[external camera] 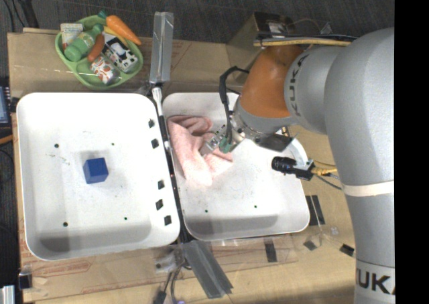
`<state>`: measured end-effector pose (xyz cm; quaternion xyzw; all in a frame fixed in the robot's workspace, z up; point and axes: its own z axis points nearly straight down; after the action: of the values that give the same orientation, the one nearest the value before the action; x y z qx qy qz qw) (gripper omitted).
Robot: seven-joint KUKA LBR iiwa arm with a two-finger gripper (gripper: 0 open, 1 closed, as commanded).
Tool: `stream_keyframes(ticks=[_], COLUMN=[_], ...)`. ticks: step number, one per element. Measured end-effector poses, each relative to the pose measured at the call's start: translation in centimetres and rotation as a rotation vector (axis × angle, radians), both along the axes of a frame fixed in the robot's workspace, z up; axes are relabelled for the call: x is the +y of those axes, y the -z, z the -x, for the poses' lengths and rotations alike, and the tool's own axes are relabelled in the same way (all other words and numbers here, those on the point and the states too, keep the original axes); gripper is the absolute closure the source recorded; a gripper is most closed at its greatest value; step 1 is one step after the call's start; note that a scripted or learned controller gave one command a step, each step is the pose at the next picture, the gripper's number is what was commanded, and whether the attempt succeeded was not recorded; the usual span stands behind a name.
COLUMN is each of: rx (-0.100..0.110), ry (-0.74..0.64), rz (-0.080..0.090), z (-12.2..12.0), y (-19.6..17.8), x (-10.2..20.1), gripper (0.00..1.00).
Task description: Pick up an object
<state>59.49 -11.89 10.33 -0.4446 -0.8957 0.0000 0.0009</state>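
Observation:
A pink cloth lies crumpled along the left side of the right bin. My gripper is down at the cloth's right edge, reaching in under the orange wrist band; its tip sits on or just against the fabric, and the arm hides much of it. A blue cube rests in the left bin, well away from the gripper.
A green bowl holding toy food, including a carrot, stands beyond the left bin's far corner. A grey divider bar runs between the bins. The arm's large grey body covers the right side of the bench.

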Motion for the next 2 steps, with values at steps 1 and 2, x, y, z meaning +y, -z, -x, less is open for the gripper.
stream_keyframes(ticks=[1,2], rx=[-0.002,-0.001], ry=[0.061,0.061], rz=[0.002,0.002], z=[-4.62,-4.60], y=[-8.97,-8.92], x=[5.84,5.84], gripper=[1.00,0.00])
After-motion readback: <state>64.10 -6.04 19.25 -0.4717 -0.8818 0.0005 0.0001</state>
